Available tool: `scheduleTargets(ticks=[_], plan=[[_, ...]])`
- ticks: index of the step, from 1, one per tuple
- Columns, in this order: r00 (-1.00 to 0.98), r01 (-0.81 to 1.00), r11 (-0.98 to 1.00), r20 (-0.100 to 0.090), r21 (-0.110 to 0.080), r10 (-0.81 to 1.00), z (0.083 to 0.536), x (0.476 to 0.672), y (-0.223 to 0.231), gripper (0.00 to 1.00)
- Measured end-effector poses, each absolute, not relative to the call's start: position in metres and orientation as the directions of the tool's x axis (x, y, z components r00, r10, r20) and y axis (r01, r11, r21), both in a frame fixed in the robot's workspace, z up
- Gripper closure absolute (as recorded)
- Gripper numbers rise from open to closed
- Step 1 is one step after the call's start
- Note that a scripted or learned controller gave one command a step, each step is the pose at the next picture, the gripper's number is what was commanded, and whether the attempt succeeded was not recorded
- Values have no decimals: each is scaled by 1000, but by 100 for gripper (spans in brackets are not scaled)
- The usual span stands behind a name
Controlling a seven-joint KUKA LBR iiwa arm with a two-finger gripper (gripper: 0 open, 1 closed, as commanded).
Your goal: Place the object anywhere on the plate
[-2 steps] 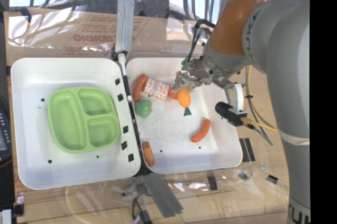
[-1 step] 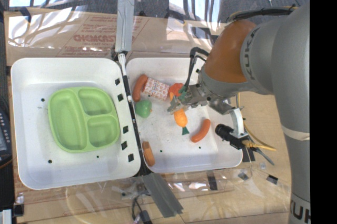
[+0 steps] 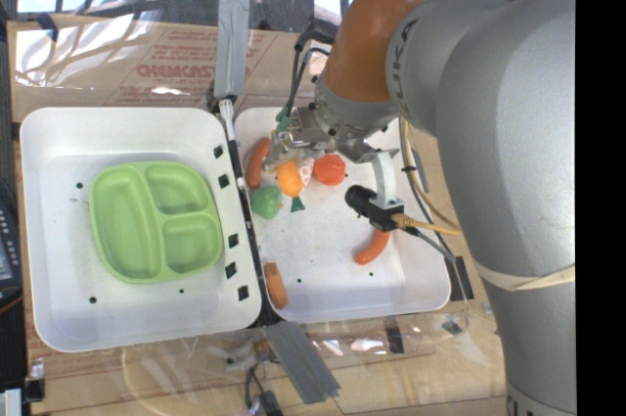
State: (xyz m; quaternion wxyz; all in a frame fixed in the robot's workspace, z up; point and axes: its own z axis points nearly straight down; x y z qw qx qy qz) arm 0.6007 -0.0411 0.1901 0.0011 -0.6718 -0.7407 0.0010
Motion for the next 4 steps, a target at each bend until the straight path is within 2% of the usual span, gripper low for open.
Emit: scheduleTargets(ticks=[1, 2, 3, 4], plan=[[-113, 994, 113, 0, -2, 994, 251, 569, -29, 100], [-174, 985, 174, 0, -7, 985, 189, 476, 30, 100], [-261, 965, 261, 0, -5, 965, 154, 541, 105, 100], [-261, 965, 261, -1, -5, 965, 155, 542, 104, 0]])
